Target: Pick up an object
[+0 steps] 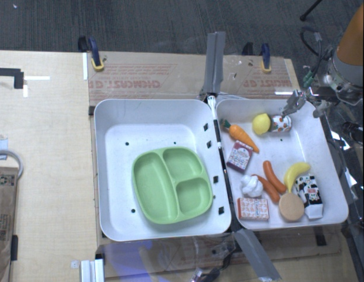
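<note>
We are looking down on two white bins, and the picking is not yet accomplished. The gripper (293, 103) is hanging over the far corner of the right bin (333, 175), just above a small red-and-white can (281, 123) that is lying beside a lemon (261, 123). We cannot tell whether it is released or clenched, and nothing is showing between its tips, so we are judging that no object is lifted yet.

The other candidates are all resting on the bin floor: a carrot (241, 135), a small red carton (239, 157), two sausages (273, 177), a banana (295, 172), a milk carton (309, 194) and a round biscuit (291, 207). The green divided plate (172, 184) is sitting in the left bin (111, 157). What is left, in our judgement, is the descent, the closing and the lift.
</note>
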Controlling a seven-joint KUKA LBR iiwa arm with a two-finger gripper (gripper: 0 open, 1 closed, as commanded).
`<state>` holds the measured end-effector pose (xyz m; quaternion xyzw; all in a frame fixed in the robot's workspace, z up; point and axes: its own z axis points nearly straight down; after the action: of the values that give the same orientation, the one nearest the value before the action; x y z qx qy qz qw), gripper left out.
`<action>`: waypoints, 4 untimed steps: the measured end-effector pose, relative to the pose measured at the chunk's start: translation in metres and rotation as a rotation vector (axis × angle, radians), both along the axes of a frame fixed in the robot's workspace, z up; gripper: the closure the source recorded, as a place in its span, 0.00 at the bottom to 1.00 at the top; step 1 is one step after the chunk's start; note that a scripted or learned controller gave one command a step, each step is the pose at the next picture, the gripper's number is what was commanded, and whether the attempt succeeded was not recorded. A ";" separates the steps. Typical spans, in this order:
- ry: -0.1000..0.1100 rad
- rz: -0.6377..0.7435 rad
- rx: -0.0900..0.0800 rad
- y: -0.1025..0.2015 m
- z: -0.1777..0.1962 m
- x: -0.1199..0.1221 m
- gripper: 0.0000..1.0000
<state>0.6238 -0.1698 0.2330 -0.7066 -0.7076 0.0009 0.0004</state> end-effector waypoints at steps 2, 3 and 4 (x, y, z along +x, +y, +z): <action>0.000 -0.035 -0.001 0.001 -0.066 0.023 0.00; -0.008 -0.011 -0.002 -0.027 -0.137 0.037 0.00; -0.008 -0.008 -0.004 -0.027 -0.127 0.037 1.00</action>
<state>0.6612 -0.1965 0.1062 -0.7095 -0.7047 -0.0008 -0.0039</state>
